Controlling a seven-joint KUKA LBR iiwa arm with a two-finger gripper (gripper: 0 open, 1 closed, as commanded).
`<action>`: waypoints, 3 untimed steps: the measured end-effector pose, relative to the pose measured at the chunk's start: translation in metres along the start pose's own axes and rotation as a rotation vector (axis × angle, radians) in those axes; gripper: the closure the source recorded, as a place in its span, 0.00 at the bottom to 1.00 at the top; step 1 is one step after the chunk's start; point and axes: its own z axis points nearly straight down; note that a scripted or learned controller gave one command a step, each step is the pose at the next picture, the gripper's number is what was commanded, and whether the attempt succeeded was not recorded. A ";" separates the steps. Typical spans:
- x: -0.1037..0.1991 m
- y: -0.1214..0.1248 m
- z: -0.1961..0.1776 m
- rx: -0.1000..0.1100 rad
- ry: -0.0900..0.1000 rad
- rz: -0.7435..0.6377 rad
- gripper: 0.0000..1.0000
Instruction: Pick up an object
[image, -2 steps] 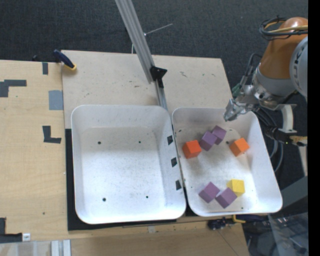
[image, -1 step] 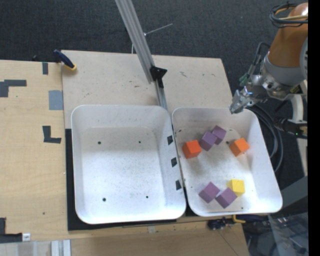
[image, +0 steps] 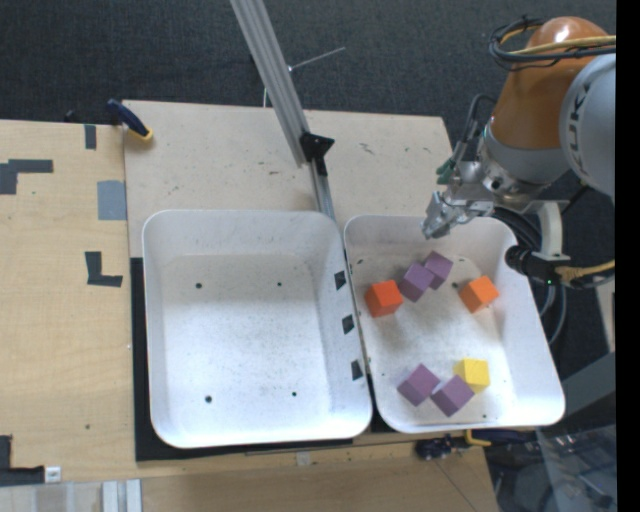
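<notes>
camera view shows the gripper (image: 437, 226) hanging over the far rim of the right bin (image: 530, 330), at about 12 o'clock of that bin, and whether its tips are parted or closed cannot be told, with nothing seen between them. inside the right bin lie 7 blocks: 2 touching purple cubes (image: 427, 275) near the centre, an orange cube (image: 383, 297) at 9 o'clock, another orange cube (image: 479, 292) at 3 o'clock, and toward 6 o'clock 2 purple cubes (image: 434, 389) beside a yellow cube (image: 474, 373). the left bin (image: 160, 300) sits alongside.
</notes>
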 end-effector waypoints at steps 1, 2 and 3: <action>0.046 -0.019 0.016 0.001 0.000 0.001 1.00; 0.100 -0.047 0.025 0.002 0.000 0.000 1.00; 0.144 -0.068 0.018 0.001 0.000 -0.001 1.00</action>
